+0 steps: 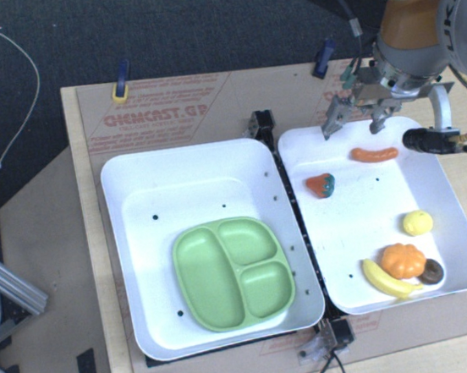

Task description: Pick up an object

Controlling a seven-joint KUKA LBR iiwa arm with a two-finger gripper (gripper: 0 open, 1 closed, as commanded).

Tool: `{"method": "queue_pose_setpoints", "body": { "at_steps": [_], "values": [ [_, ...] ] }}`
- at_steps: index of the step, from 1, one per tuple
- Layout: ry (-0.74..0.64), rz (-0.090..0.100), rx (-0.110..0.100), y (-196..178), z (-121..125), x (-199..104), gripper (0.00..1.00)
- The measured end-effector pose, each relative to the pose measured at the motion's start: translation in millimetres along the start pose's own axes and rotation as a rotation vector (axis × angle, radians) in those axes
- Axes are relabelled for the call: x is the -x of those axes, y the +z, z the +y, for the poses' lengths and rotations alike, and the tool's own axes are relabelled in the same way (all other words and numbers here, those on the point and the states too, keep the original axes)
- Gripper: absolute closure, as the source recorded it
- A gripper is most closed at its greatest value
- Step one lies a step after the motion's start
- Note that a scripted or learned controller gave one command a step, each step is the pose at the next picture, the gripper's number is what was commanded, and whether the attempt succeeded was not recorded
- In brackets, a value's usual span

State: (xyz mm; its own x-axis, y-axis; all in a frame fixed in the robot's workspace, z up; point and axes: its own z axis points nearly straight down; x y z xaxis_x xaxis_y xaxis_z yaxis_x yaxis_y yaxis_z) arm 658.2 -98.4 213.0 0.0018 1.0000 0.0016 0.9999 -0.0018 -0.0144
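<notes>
End effector [352, 126] fingers spread, nothing between, over right bin [439, 188] far edge; sausage [374, 153] just beside, strawberry [320, 185] near.

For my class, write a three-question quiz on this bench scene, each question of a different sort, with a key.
1. True or false: the green tray lies in the left bin.
2. Which lies nearest the gripper? A. sausage B. banana C. lemon
3. Fill in: the pumpkin touches the ____.

Key: 1 true; 2 A; 3 banana.
</notes>
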Motion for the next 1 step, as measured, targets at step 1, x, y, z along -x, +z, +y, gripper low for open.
{"method": "queue_pose_setpoints", "body": {
  "at_steps": [1],
  "values": [
    [-0.002,-0.001,0.014,-8.9,2.7,-0.2,0.0]
  ]
}}
